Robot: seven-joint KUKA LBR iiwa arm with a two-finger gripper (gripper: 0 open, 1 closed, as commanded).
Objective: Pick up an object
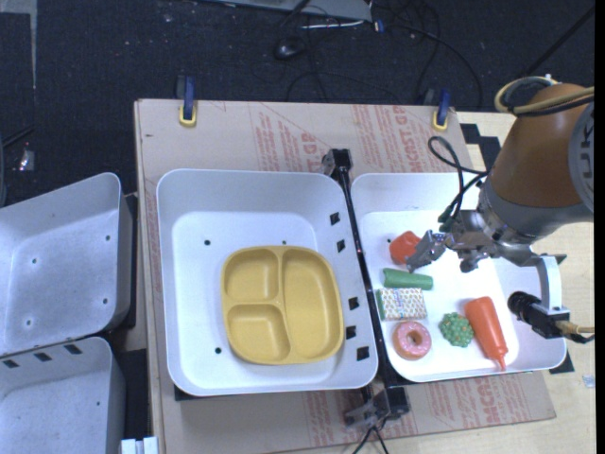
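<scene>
My gripper [450, 255] hangs over the middle of the right bin [454, 192], open, with nothing between its fingers. One finger [430, 248] is just right of a red round piece [405, 246]; I cannot tell whether they touch. Below it lie a green cucumber [407, 278] and a speckled white block [403, 303]. Along the bin's front lie a pink donut [412, 339], a green broccoli piece [456, 329] and an orange carrot [487, 329].
The left bin [189, 253] holds a yellow divided plate [282, 304]. A black divider [357, 272] runs between the two bins. The grey and orange arm [544, 173] reaches in over the right bin's far right corner.
</scene>
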